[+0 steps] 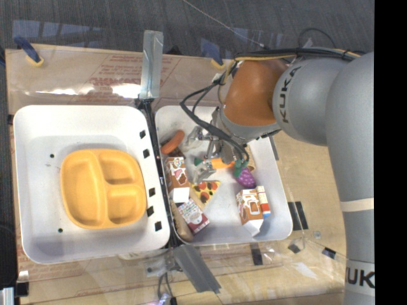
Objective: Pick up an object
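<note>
Yellow tray (102,186) in left bin (32,138). Right bin (276,202): hotdog (173,142), cartons (251,206), pizza slice (206,189), grapes (245,176) crowding close. Gripper (206,161) low among these; jaw opening impossible to tell.

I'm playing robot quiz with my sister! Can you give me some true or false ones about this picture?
1. The yellow tray sits in the left bin. True.
2. The toy food lies in the left bin. False: it lies in the right bin.
3. The gripper is over the right bin. True.
4. The purple grapes rest on the yellow tray. False: they are in the right bin.
</note>
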Motion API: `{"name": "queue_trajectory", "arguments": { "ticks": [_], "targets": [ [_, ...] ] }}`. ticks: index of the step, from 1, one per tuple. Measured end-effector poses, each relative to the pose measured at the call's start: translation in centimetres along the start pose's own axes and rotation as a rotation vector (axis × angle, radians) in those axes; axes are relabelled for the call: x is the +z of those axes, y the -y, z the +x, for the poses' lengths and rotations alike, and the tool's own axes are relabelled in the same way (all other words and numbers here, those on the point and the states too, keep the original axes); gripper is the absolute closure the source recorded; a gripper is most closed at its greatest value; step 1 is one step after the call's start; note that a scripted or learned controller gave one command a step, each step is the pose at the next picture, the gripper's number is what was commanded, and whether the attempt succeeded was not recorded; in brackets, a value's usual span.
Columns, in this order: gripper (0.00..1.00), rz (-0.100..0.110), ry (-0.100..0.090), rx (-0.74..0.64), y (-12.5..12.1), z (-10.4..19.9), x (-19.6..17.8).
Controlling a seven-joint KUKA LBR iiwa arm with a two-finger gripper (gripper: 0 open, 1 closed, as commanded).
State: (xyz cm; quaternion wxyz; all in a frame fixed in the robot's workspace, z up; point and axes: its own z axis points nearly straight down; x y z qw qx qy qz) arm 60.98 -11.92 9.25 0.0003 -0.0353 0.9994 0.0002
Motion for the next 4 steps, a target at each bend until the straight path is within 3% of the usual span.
{"name": "queue_trajectory", "arguments": {
  "ticks": [1,2,3,4],
  "targets": [
    [1.0,0.001,0.003,-0.005,-0.1,-0.2,-1.1],
    [1.0,0.002,0.0,-0.231,5.4,6.0,-5.4],
    [0.0,0.001,0.0,-0.232,5.3,6.0,-5.4],
    [0.0,0.003,0.005,-0.445,4.9,-1.0,-0.2]
  ]
}}
